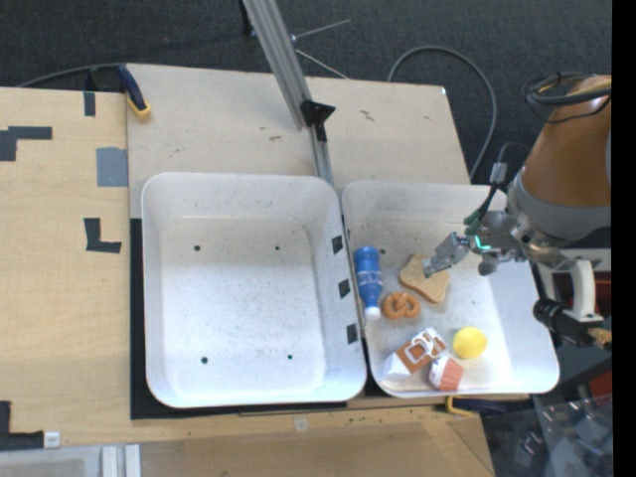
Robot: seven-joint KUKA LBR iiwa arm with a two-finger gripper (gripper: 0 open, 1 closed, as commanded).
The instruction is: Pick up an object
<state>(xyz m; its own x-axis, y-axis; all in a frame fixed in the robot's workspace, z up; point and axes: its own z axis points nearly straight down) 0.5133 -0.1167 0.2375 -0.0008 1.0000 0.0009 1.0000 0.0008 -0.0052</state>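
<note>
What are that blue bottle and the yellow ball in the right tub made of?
Blue bottle: probably plastic, smooth, with a paler cap end. Yellow ball: evenly coloured and matte, maybe plastic or foam; the view is too coarse to be sure. Right bin: white, looks like moulded plastic.

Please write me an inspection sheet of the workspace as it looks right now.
Surface: wooden bench bearing the left bin and right bin, side by side.
Job's things: in the right bin, blue bottle, bread slice, pretzel, yellow ball, orange-and-white carton.
Clutter: nothing seen.
Grippers: gripper low at the bread slice's upper edge; finger state unclear.
Cables: black cable looping behind the bench.
Surroundings: grey metal pole, yellow-and-blue clamp, dark floor.
</note>
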